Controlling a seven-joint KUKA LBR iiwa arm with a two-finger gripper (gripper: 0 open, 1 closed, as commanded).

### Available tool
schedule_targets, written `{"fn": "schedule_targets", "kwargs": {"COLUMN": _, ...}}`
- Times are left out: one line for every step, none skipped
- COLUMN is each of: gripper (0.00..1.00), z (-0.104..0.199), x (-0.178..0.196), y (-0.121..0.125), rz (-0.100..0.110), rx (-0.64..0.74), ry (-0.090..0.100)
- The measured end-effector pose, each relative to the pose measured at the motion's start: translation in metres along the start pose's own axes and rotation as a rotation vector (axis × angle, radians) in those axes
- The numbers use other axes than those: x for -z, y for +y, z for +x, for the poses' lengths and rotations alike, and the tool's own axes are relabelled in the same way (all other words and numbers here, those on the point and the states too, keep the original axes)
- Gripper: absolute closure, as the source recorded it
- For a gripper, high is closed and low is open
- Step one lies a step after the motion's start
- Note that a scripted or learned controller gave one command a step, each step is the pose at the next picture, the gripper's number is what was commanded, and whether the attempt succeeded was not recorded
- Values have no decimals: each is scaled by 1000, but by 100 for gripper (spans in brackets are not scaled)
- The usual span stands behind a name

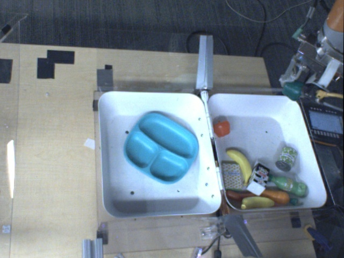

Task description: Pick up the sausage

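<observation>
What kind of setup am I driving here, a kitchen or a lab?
Most likely a robotics lab bench, not a kitchen: two white bins sit clamped to a plywood bench, toy food is heaped in the right one, and loose cables trail over grey carpet.

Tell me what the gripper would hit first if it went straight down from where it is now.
Probably the back right corner rim of the right bin, or the bench beside it. The gripper hangs near that corner, well away from the sausage; depth is unclear.
</observation>
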State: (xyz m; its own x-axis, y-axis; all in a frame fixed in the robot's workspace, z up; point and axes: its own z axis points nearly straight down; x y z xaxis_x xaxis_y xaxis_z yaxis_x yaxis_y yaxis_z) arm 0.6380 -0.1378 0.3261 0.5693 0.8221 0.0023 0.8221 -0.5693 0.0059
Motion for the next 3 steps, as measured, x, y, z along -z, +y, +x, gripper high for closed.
{"fn": "schedule_targets", "kwargs": {"gripper": 100, "z": 22, "x": -21, "y": -37, "rz": 4, "rx": -232, "ry": -2}}
{"fn": "schedule_targets", "kwargs": {"gripper": 100, "z": -7, "x": -17, "y": 7, "rz": 3, "rx": -201, "ry": -2}}
{"fn": "schedule_targets", "kwargs": {"gripper": 100, "z": 53, "x": 1, "y": -20, "rz": 3, "rx": -247, "ry": -1}}
